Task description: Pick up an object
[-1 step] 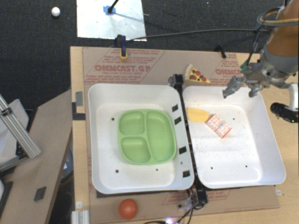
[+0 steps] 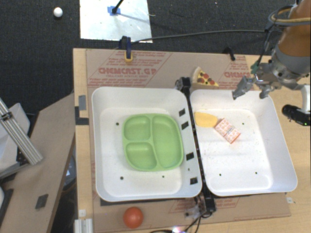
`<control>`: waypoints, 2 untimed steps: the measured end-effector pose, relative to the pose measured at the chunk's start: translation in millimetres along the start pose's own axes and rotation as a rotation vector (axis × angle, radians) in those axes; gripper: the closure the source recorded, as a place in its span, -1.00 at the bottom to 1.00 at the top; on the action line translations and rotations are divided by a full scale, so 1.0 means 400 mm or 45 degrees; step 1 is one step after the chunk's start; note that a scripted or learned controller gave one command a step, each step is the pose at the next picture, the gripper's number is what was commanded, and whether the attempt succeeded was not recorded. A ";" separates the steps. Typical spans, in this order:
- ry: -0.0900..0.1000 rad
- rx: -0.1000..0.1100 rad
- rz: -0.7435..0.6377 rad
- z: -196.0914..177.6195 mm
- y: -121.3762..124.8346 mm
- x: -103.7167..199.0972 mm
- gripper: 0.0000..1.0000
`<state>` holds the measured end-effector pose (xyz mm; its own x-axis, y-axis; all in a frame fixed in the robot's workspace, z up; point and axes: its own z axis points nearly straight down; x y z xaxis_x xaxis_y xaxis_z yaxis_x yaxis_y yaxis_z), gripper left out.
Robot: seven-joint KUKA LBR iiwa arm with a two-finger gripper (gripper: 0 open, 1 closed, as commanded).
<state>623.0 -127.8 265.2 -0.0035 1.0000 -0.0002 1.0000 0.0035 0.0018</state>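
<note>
Presently listed, right bin point(image 2: 272, 178): one small pink-and-white patterned packet point(image 2: 227, 130), lying flat on the bin floor in the far-left part, its long axis running diagonally from upper left to lower right. Touching or just overlapping its upper-left end: one flat yellow piece point(image 2: 205, 119), wedge-like, nearer the divider between the bins. Gripper point(image 2: 252, 87): poised above the far rim of the same bin, two fingers spread apart with nothing between them. Key relation: the packet lies down and to the left of the gripper in the camera view, near but clearly apart, so the coming move looks to be a short travel leftward and toward the near side, then a descent; closing across the packet's short axis would probably call for a wrist turn. Left bin point(image 2: 104, 178): one green divided tray point(image 2: 152, 141), three compartments. Outside the bins: pizza-slice toy point(image 2: 204, 77) on the board behind the bins; orange ball point(image 2: 133, 217) at the near edge.
</note>
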 end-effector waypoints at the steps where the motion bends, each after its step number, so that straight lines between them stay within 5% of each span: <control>1: 0.000 0.004 0.004 0.129 -0.001 -0.026 -1.00; 2: 0.001 0.005 0.002 0.284 -0.005 -0.015 -1.00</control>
<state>621.2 -133.7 151.6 -0.0016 1.0000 0.0003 1.0000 0.0016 -0.0023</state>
